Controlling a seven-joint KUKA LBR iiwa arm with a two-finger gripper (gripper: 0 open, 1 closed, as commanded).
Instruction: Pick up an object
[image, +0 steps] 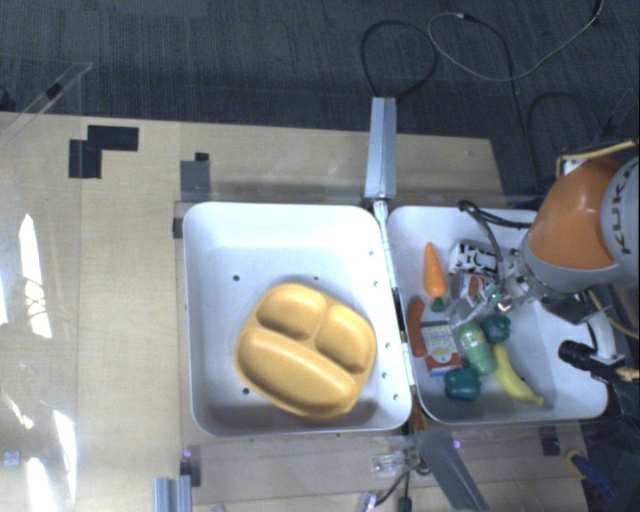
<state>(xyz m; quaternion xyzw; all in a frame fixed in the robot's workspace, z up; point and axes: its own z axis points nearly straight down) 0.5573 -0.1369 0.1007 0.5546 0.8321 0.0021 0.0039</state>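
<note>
At the near end of the right bin (585, 405), a smooth, curved yellow banana (515, 377) lies by a dark green, lumpy pepper (462, 382). Just behind them sit a paler green rounded piece (477, 349) and a flat printed packet (437, 342). A dark red strip (414, 327) runs along the bin's left wall. Farther back is a tapered orange carrot (433, 270), and beyond it a small black-and-white item (472, 257) too cluttered to name.

The pincer (497, 297) hangs low over the middle of this heap, its arm (575, 225) entering over the bin's right edge. I cannot tell how the pincer stands, since it blurs into the toys beneath.

The step looks like the reach or descent, with nothing yet lifted. The next move calls for settling on one piece and closing cleanly; the packed, glossy plastic shapes would likely slip or jostle.

In the left bin (210, 240), a large, smooth yellow three-lobed loaf (305, 348) rests near the centre.
</note>
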